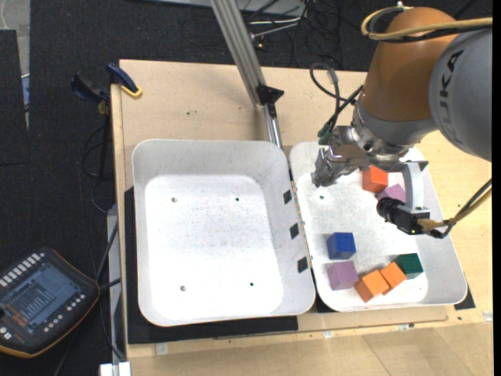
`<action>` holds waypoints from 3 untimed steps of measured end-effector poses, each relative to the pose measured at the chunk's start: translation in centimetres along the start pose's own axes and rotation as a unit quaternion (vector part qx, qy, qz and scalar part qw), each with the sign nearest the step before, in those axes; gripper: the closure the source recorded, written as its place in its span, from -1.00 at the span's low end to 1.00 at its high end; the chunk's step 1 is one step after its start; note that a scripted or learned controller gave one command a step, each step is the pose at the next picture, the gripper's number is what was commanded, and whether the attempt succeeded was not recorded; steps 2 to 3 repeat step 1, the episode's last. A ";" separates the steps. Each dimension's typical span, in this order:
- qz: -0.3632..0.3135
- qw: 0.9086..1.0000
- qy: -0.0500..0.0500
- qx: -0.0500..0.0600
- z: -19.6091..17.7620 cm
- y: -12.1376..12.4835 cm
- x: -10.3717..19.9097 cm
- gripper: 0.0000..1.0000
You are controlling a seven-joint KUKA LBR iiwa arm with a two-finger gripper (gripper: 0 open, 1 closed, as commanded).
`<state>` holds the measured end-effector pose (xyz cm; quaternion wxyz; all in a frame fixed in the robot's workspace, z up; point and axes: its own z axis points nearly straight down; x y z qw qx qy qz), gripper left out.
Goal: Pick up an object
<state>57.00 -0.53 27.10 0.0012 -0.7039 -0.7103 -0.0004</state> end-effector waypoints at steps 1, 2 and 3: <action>0.001 1.000 0.000 0.000 1.7 -0.8 5.2 1.00; 0.001 1.000 0.000 0.000 1.7 -0.8 5.2 1.00; 0.001 1.000 0.000 0.000 1.7 -0.8 5.2 1.00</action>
